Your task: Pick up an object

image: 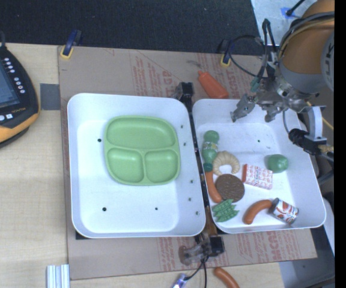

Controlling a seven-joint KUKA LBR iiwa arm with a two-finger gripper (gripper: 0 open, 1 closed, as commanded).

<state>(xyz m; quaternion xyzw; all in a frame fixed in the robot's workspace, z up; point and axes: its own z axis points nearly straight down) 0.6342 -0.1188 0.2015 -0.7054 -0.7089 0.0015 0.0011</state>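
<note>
The gripper hangs over the far end of the right-hand shallow white bin, its two fingers spread apart with nothing between them. The toy food lies nearer the camera in that bin. A small green ball-shaped piece sits alone by the right wall. A red-and-white printed packet lies just beside a flat round brown cookie, with a pale curved croissant-like piece just above the cookie. An orange sausage lies with its long axis slanting from lower left to upper right, its upper end close to a small tipped can. A green pea pod rests near the bin's front left corner. The left-hand white bin holds a light green three-compartment plate. An orange carrot-shaped piece lies on the table beyond the bins.
</note>
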